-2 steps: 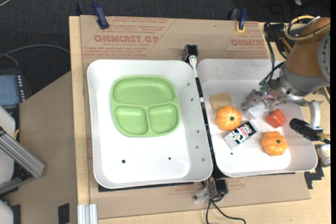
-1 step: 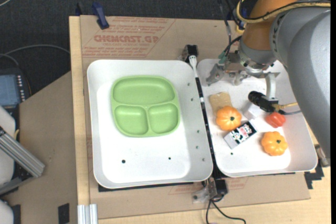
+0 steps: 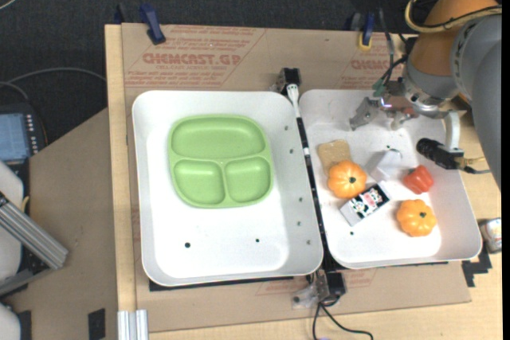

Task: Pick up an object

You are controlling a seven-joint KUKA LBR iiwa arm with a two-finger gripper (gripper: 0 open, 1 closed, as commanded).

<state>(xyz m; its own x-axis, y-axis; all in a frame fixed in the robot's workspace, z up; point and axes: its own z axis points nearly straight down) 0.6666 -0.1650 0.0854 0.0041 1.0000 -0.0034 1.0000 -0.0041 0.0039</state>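
From the camera view you see the gripper (image 3: 382,109) above the right bin's (image 3: 446,247) far part; I cannot tell its state. Two orange pumpkins (image 3: 347,179), a red pepper (image 3: 418,180), a small carton (image 3: 365,203) lie below it, apart.

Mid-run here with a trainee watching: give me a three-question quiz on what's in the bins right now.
1. True or false: the green divided tray lies in the right bin.
2. How many orange pumpkin-like items are in the right bin?
3. Which item touches the black-and-white carton? A) red pepper B) the pumpkin nearer the left bin C) tan bread slice

Key: 1 false, it lies in the left bin. 2 two, the other pumpkin lies nearer the front. 3 B.
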